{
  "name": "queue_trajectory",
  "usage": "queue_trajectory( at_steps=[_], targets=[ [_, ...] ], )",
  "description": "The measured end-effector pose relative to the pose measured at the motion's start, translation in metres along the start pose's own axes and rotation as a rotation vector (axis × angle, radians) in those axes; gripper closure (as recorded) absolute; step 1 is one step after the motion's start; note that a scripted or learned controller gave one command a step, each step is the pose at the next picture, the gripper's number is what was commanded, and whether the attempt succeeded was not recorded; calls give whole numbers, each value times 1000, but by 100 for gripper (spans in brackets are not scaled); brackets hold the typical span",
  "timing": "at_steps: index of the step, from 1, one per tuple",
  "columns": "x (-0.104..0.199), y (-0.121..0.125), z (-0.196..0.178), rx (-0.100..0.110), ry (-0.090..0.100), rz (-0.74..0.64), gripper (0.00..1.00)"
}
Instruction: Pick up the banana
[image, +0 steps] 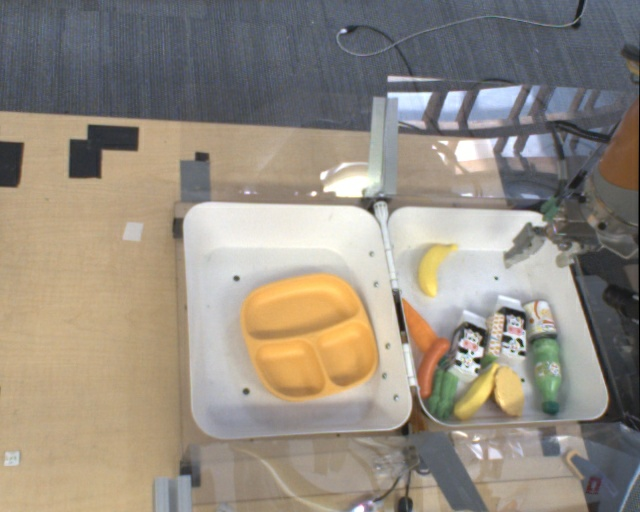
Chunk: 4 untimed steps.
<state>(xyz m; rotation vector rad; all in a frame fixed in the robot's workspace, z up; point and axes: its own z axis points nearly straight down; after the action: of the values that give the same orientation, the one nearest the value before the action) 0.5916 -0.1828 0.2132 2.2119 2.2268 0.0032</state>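
The claw (540, 243), seemingly open and empty, is seen right of the banana (434, 268); the curved fruit could be pushed away if approached off-centre.

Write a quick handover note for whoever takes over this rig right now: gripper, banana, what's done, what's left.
Gripper: at the right bin's upper right, fingers open, holding nothing.
Banana: lying loose near the upper left of the right bin, apart from the gripper. A second banana sits in the clutter at the bin's bottom, among milk cartons and a green bottle.
Done: nothing grasped yet.
Left: move over a banana, close on it, lift.
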Motion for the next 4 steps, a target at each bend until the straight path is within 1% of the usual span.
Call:
queue_trajectory(
  at_steps=[1,2,3,4],
  targets=[
    [33,5,-152,-4,-1,47,0],
    [17,27,-225,-5,-3,-56,0],
    [61,48,-80,-1,0,-183,0],
    [62,50,-93,-8,-2,-190,100]
  ],
)
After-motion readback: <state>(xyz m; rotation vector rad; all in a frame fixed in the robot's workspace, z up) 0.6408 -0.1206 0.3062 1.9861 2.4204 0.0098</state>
